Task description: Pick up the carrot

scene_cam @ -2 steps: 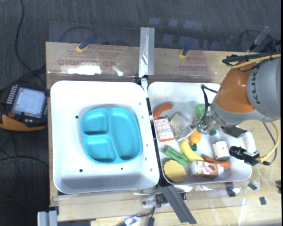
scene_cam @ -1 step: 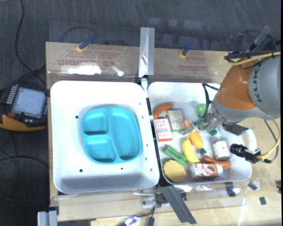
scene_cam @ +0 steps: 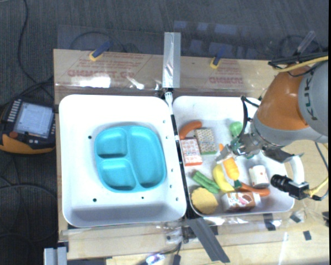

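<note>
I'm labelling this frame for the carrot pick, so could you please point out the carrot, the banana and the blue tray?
carrot [scene_cam: 255,190]: camera view, on its orange body, right bin.
banana [scene_cam: 221,179]: camera view, middle of the yellow curve.
blue tray [scene_cam: 146,156]: camera view, floor of its large compartment, left bin.

From my remote seat, the one legible mark is part of the dark lettering "KU" on the grey robot arm [scene_cam: 314,101] at the right edge. Faint reddish print runs across the cardboard sheet [scene_cam: 116,68] behind the bins, and small packages [scene_cam: 190,150] carry labels, all too blurred to read
</note>
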`<state>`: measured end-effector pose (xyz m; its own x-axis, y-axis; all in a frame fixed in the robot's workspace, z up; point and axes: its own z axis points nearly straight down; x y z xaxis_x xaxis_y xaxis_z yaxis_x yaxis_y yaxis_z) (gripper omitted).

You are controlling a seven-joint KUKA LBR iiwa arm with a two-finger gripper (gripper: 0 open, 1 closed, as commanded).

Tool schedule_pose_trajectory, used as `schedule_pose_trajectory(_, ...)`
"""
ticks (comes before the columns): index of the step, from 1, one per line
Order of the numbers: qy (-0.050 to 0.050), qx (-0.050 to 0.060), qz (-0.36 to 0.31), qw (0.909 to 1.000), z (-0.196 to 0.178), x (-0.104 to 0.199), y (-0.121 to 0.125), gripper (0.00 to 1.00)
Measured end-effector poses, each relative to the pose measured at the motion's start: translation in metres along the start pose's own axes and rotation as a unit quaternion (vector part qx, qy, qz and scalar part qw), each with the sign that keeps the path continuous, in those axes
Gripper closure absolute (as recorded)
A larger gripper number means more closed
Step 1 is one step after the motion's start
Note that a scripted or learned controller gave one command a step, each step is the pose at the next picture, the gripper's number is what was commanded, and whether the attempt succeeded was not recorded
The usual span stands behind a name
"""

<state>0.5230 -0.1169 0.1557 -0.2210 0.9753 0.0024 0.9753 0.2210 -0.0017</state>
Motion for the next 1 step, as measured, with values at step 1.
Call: schedule_pose_trajectory(1,-0.002,0.0,-0.014,0.9999,-0.0818,0.0437,0.0675,1.0)
